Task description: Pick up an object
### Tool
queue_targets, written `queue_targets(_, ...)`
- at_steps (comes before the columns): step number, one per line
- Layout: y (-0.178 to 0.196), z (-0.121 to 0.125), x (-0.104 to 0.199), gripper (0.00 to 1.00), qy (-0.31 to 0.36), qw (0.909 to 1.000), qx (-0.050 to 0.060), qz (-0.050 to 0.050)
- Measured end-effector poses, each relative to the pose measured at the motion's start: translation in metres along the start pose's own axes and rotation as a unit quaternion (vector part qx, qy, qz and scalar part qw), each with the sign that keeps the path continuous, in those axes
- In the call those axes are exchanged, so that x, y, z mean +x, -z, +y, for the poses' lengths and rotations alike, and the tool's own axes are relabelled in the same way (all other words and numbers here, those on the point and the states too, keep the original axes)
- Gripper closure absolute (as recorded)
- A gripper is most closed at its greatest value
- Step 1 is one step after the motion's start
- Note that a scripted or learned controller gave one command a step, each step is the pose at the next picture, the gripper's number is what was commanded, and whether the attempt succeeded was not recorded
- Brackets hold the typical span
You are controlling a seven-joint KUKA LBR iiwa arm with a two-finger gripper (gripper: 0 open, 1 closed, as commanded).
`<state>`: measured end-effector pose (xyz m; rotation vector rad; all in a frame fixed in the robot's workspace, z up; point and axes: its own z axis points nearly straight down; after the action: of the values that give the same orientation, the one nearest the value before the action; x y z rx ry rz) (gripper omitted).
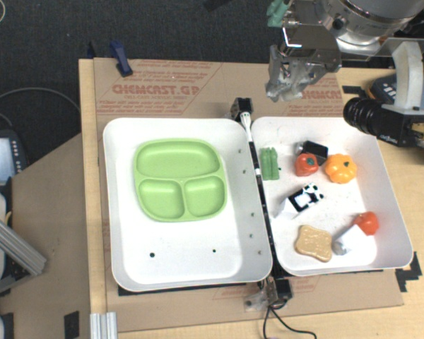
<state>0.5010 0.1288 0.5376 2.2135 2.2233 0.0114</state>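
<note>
In left bin: green divided tray, nothing else. In right bin: green block near divider, black-white piece, toast-shaped piece, red tomato, orange pumpkin, red-tipped item. My tool hangs above right bin's far edge, carrying nothing; whether clenched or released, cannot tell.

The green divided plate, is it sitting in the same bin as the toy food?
No, the green divided plate lies in the left bin, while the toy food sits in the right bin.
</note>
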Motion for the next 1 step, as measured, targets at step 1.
queue_targets(1,0.008,-0.0007,-0.0013,1.0,-0.001,1.0,0.002,-0.001)
